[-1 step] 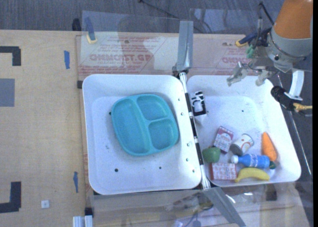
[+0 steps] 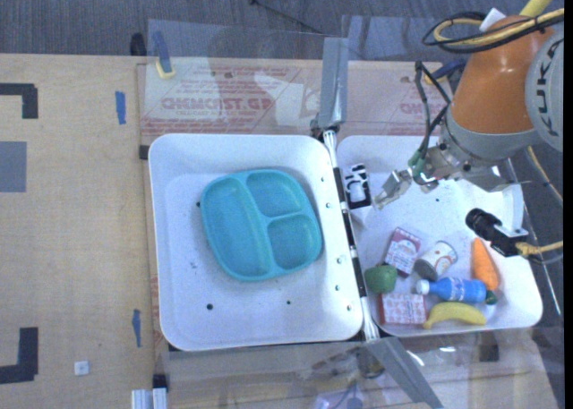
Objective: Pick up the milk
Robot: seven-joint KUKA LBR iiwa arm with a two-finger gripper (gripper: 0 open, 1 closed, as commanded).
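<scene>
The milk (image 2: 358,185) is a small black-and-white carton at the far left edge of the right bin (image 2: 528,309), close to the divider. My gripper (image 2: 400,183) hangs over the upper middle of that bin, just to the right of the milk, and a narrow gap separates the two. Nothing shows in its grasp. The wrist and its orange band cover the bin's far right corner.
Several items crowd the near half of the right bin: a pink box (image 2: 403,249), a can (image 2: 436,261), a carrot (image 2: 484,264), a blue bottle (image 2: 457,289), a banana (image 2: 455,313), a green fruit (image 2: 381,277) and a red box (image 2: 405,309). The left bin (image 2: 170,219) holds a teal divided plate (image 2: 261,224).
</scene>
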